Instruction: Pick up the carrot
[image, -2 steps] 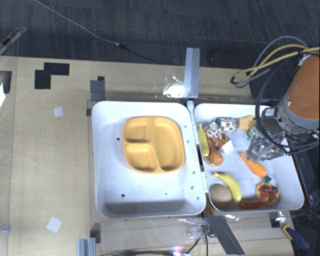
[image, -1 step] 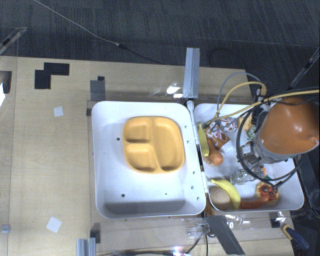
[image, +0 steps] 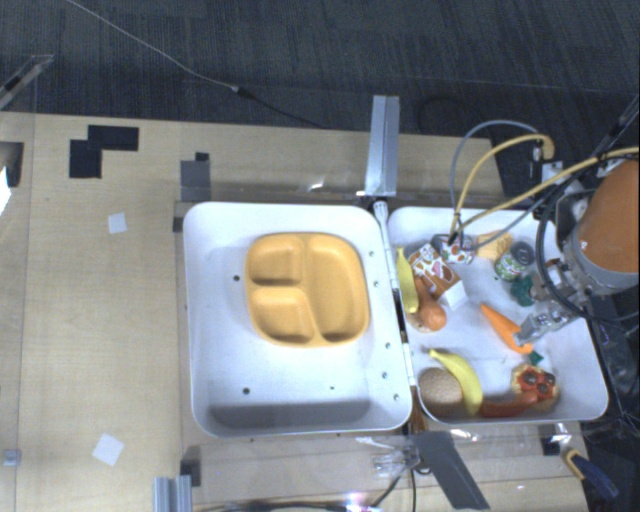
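Note:
The carrot (image: 499, 325) is orange with a small green tip. It lies slanted in the middle of the right bin (image: 590, 400). My gripper (image: 545, 322) hangs low at the carrot's right end, just right of its thick part, reaching in from the grey and orange arm (image: 610, 235) at the right edge. Nothing visibly lifts the carrot; it rests on the bin floor.
The right bin also holds a banana (image: 458, 373), a brown round bun (image: 440, 386), a red pepper (image: 505, 405), a pizza-like piece (image: 535, 381), a snack box (image: 437, 268), an orange ball (image: 431, 316) and a green can (image: 514, 262). A yellow divided tray (image: 305, 288) sits in the left bin (image: 215, 380).

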